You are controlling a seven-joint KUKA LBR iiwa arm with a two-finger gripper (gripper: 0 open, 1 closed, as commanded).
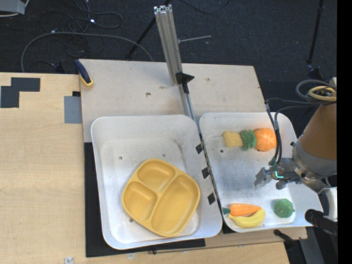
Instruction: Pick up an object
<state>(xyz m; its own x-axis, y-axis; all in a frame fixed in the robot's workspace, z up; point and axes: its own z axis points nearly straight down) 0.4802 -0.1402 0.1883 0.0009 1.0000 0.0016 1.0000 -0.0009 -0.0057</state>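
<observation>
The right bin holds several toy foods. A yellow piece, a green broccoli and an orange lie in a row near its far side. A carrot rests on a banana at the near edge, with a green round fruit to their right. My gripper hangs over the bare middle-right of this bin, between the orange and the green fruit. Its fingers stand open with nothing between them.
The left bin holds a yellow divided plate. A metal post rises behind the bins. The arm's orange band stands over the right bin's right rim. A wooden surface lies at the left.
</observation>
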